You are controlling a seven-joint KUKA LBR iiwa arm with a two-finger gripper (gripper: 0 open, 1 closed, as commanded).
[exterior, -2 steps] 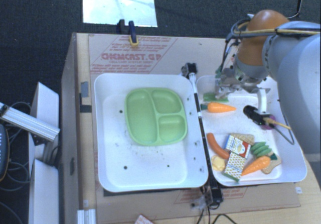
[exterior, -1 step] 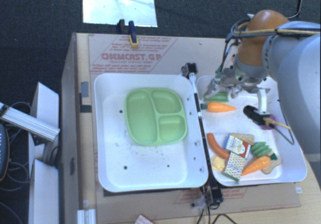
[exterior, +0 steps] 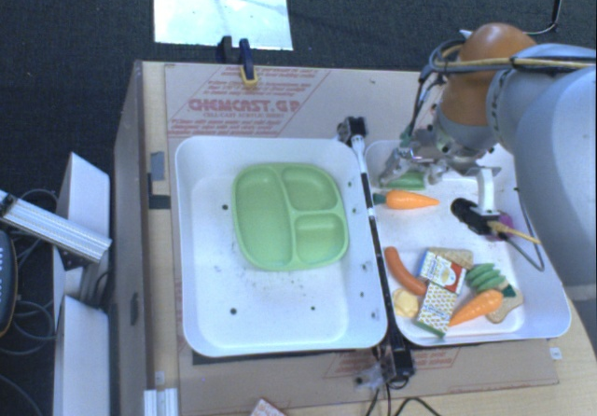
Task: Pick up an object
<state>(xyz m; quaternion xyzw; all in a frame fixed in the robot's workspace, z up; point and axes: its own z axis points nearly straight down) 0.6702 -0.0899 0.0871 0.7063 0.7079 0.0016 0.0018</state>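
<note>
The claw point(exterior: 413, 165) hovers over the right bin point(exterior: 546, 298) just above a toy carrot point(exterior: 410, 201), its grip impossible to tell, while a green divided plate point(exterior: 288, 216) sits in the left bin point(exterior: 201, 246).

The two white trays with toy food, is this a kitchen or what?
Probably a robot test bench, not a kitchen: a grey robot arm reaches over white bins, toy carrots and a green plate on cardboard.
</note>
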